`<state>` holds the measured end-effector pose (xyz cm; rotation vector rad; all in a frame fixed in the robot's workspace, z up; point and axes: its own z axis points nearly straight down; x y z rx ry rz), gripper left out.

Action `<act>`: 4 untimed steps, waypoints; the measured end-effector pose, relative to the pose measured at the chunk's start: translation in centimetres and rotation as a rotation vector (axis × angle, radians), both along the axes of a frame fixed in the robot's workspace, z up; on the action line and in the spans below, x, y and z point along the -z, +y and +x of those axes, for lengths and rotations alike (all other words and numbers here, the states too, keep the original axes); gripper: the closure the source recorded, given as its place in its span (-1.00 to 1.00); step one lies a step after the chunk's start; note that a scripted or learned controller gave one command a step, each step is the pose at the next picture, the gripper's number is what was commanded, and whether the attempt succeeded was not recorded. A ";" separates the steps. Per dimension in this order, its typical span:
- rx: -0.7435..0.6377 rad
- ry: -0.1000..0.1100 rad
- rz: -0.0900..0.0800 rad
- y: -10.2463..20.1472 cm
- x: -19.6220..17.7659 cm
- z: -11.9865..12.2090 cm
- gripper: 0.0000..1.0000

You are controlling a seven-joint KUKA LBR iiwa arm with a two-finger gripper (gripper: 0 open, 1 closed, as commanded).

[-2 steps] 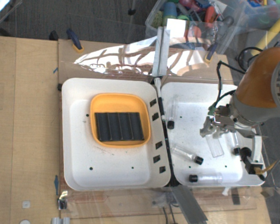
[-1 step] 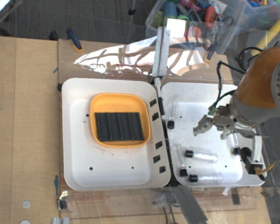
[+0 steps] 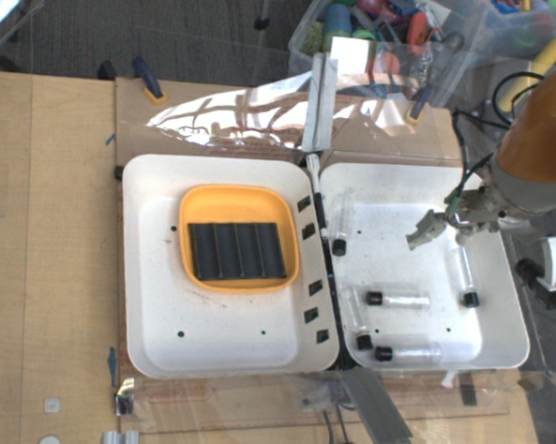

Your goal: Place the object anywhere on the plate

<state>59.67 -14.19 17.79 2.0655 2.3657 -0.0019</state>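
An orange rounded-square plate is seen in the left white bin, with a dark ribbed rectangular block lying across it. In the right white bin, several clear plastic tubes with black caps are scattered: one near the middle, one by the front wall, one at the right side. The grey two-finger gripper is held over the right bin's back half; its grip state cannot be told
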 end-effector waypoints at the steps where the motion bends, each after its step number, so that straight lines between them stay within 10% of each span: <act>1: -0.046 0.000 0.000 -4.0 -4.2 7.1 -1.00; 4: -0.201 0.002 0.001 -7.9 -5.2 7.2 -1.00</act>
